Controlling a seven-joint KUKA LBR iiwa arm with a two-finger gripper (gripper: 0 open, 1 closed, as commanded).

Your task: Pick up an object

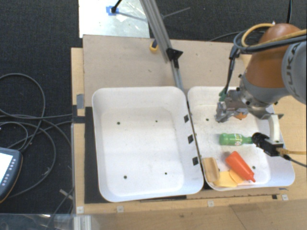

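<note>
End effector (224,114) near green bottle (233,139), right bin (204,99)

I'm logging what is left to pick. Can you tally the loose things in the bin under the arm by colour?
Green: 1, green plastic bottle lying on its side
Orange: 1, orange cone-shaped piece
Tan: 1, tan flat block
Yellow: 1, pale yellow flat piece
Total: 4, all in the shallow white bin

Dark carpet floor (38,32), loose cables (24,123), plywood bench (124,61)
</note>
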